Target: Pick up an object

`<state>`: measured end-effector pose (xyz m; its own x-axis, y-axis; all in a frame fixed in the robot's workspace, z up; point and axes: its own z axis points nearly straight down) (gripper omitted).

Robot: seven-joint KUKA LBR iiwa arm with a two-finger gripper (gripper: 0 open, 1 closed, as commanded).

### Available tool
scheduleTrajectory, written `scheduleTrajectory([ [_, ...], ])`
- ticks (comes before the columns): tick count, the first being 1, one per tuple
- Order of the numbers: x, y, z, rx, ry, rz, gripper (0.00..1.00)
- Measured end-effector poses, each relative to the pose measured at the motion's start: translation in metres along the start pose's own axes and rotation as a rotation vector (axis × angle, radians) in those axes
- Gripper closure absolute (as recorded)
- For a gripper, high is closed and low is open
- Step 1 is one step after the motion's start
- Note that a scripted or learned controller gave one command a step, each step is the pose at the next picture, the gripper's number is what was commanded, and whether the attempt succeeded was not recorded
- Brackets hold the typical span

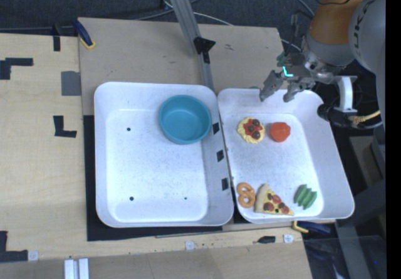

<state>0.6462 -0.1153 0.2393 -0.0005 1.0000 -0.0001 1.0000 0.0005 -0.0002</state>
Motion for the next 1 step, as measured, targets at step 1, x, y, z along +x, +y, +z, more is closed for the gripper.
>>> scheduleTrajectory([
  [1,0.0,0.0,0.0001,0.0,0.0,0.0,0.0],
])
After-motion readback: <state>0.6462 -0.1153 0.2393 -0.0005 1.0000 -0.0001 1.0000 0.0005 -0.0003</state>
